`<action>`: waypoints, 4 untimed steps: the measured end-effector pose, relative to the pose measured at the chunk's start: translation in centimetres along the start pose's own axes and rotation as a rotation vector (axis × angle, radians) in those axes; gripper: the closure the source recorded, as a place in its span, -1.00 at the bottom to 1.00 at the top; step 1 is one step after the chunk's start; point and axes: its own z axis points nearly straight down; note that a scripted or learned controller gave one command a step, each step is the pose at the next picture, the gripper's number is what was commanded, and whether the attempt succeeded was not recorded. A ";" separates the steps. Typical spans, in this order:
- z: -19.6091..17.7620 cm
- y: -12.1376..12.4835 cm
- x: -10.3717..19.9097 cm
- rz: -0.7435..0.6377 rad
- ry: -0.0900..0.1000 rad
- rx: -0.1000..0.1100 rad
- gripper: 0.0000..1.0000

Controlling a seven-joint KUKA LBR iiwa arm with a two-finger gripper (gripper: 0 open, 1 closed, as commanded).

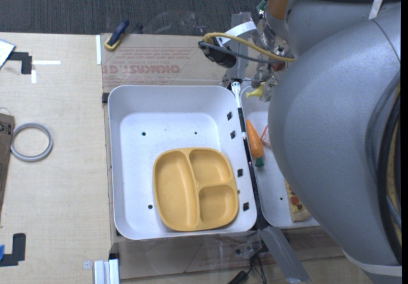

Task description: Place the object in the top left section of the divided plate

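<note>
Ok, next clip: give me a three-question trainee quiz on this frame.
1. True or false: the yellow divided plate sits in the left bin.
2. The plate has how many sections? A) two B) three C) four
3. Fill in: the toy carrot lies in the ___ bin, near the shared edge.

Key: 1 true; 2 B; 3 right.
</note>
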 end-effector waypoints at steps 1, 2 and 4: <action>-0.8 0.3 0.0 0.007 -0.003 -0.001 1.00; -1.6 0.6 -0.1 0.013 -0.006 -0.002 1.00; -14.2 3.9 -2.5 0.039 0.005 0.001 1.00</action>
